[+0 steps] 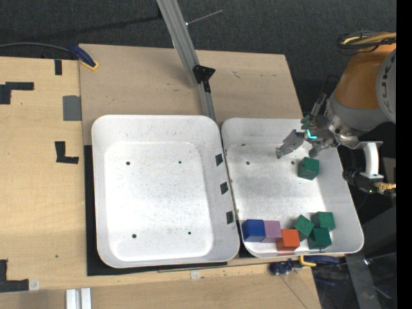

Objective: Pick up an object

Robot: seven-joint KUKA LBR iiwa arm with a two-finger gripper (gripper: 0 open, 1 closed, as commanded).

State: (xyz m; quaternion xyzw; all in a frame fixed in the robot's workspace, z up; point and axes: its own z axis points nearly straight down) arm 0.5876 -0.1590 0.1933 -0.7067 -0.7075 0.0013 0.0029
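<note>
Nearest the camera, along the front edge of the right bin [257, 172], lies a row of small blocks: a blue block [253, 230], a lilac block [272, 229], an orange block [290, 238], and three dark green blocks [315, 229] bunched at the corner. No writing or label can be read on any of them.

Farther back in the same bin, a single green cube [308, 168] sits apart from the row, on the bin floor. Just above it hangs the gripper [301, 143], its fingers spread apart and holding nothing; the cube lies just below and beside them, not between them.

The left bin [154, 124] sits alongside. Beyond both, a grey metal bar [180, 31] slants across the wooden bench [38, 172].
</note>
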